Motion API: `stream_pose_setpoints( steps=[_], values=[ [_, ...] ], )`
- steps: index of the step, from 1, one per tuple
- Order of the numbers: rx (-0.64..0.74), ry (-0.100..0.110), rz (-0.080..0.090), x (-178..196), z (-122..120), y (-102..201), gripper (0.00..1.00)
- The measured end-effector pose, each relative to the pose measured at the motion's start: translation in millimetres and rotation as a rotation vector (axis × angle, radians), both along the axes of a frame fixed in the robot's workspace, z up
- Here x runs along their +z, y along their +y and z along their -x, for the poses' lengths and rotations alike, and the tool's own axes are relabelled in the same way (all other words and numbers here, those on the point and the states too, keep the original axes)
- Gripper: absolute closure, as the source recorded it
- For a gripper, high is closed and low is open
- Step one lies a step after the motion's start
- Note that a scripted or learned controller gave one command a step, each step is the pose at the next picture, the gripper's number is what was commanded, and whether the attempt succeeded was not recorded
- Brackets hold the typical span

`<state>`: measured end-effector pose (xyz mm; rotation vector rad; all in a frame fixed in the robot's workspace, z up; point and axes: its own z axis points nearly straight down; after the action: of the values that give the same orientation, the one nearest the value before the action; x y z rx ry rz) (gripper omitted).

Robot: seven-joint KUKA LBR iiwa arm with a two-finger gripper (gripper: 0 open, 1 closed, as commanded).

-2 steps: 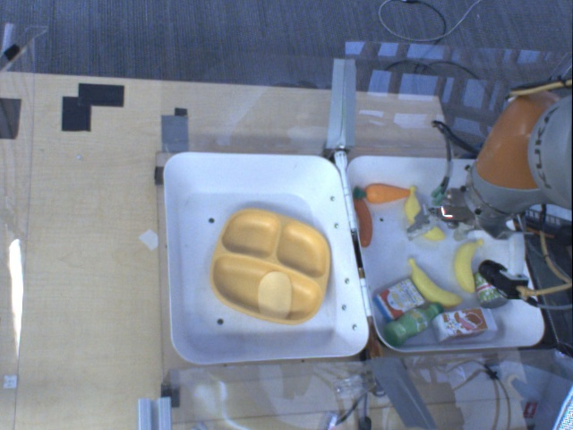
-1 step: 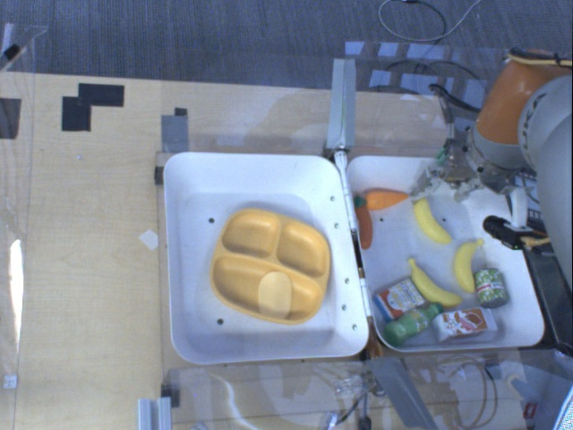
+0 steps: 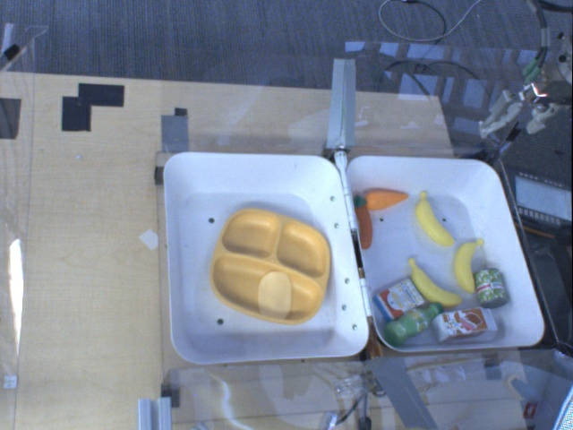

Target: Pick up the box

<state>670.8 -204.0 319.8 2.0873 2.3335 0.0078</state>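
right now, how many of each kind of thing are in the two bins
bananas: 3
carrots: 2
boxes: 2
can: 1
green bottle: 1
yellow tray: 1
total: 10

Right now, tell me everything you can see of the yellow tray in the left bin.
The yellow tray is a rounded, glossy plastic-looking plate with compartments: two at the back and a wide one in front holding a paler oval patch. It lies flat, slightly turned, near the middle of the left bin, apart from its walls.
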Motion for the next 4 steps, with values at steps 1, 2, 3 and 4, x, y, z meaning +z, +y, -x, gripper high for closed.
stream_pose_setpoints(
  steps=[1,2,3,4],
  values=[
    [-0.005,0.006,-0.002,-107,16,0,0.00],
    [0.001,-0.002,0.001,-94,14,1,1.00],
    [0.388,0.005,0.001,-191,45,73,1.00],
    [0.397,-0.001,0.006,-230,95,16,1.00]
  ],
)
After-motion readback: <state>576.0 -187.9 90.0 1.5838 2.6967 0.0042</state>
